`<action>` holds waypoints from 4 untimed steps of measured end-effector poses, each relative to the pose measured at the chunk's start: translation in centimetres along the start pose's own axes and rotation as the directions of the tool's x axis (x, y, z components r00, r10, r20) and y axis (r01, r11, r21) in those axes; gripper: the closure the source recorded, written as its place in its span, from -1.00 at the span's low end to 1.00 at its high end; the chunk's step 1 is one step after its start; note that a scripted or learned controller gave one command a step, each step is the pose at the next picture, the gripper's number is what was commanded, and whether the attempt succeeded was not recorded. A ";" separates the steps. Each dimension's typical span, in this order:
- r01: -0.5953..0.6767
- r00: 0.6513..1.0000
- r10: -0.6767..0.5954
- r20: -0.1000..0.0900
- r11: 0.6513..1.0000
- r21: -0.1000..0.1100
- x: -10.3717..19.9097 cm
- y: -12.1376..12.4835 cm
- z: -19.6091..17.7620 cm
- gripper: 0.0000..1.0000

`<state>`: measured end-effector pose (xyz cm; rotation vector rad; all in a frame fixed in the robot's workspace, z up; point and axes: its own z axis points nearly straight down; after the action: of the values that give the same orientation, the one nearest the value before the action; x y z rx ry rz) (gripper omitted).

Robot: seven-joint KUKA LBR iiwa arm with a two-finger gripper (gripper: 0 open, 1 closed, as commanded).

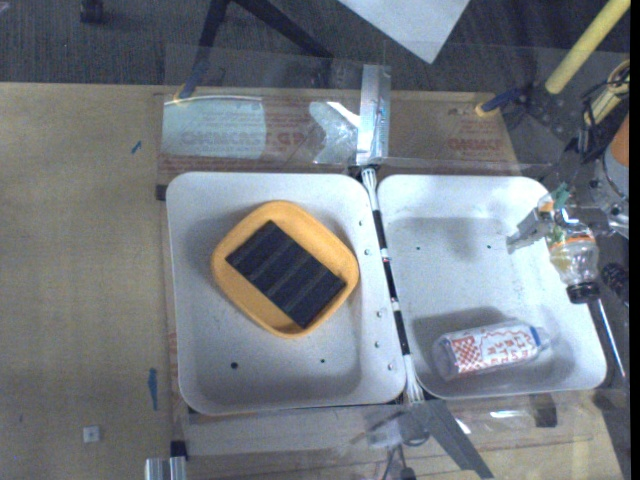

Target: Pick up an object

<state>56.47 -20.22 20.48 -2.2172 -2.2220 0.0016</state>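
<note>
camera view | you see the tool point(560, 230) over the right bin's point(470, 208) far right rim, grip state unreadable | red-and-white checkered tube point(490, 349) lies flat at that bin's near side, apart from tool | yellow dish with dark slats point(285, 267) sits in left bin point(200, 368)

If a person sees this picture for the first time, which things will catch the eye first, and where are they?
The yellow pad with the dark ribbed centre stands out most; it lies tilted in the middle of the left bin. Next comes the red-and-white patterned tube, lying on its side near the front of the right bin. The gripper is at that bin's right rim.
</note>
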 end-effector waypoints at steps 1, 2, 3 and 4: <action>0.241 0.971 -0.241 0.005 0.970 -0.009 5.3 3.0 11.7 -1.00; 0.078 0.997 -0.078 0.002 0.997 -0.002 8.1 -2.3 -4.9 -1.00; 0.455 0.890 -0.455 0.002 0.890 -0.002 8.9 -7.5 8.5 -1.00; 0.350 0.937 -0.350 0.005 0.937 -0.009 9.3 -0.4 11.6 -1.00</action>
<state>56.04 -10.92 8.88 -1.7919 -2.5883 -0.0054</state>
